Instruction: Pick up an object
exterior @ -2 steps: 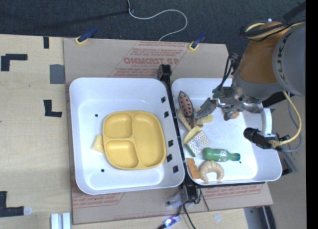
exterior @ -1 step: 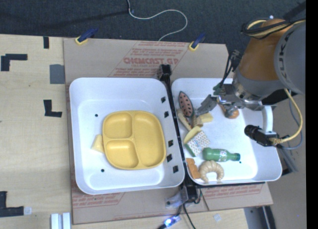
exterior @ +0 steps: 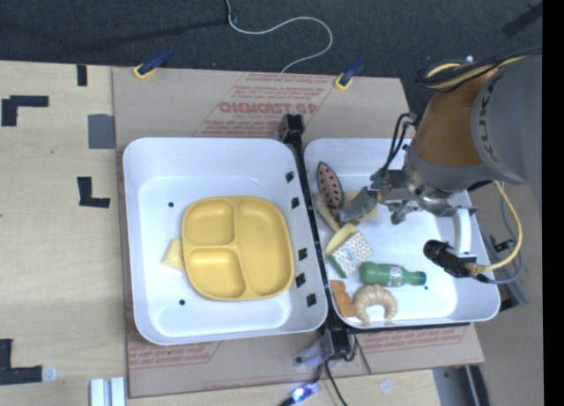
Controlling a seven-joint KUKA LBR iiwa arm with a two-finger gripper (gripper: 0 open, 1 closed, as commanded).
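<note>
Camera view takes in two white bins side by side on the worktop, and the right bin (exterior: 467,307) serves as the landmark for everything here. The claw (exterior: 357,206) sits low over that bin's upper left part, close to the divider it shares with the left bin (exterior: 145,219). Its dark tips lie among the small items there, and whether they are spread or closed, or have anything between them, I cannot tell from this angle.

Inside the right bin, a dark oval brush-like piece (exterior: 330,183) lies just above the claw, and a banana (exterior: 327,216) runs along the left wall right beside it. Further down sit a yellow wedge (exterior: 340,238) and a speckled packet (exterior: 352,253), then a green bottle (exterior: 392,275) lying on its side near the middle, and a croissant (exterior: 375,302) by the lower edge. In the left bin rests a yellow divided plate (exterior: 238,247).

The banana looks the likeliest target. Judged as a toy, it should be light, fairly stiff and smooth, so it could slip or roll out of a pinch. Taking it across the narrow width at mid-length seems safest. The crowding against the wall leaves little room for a fingertip on that side.
</note>
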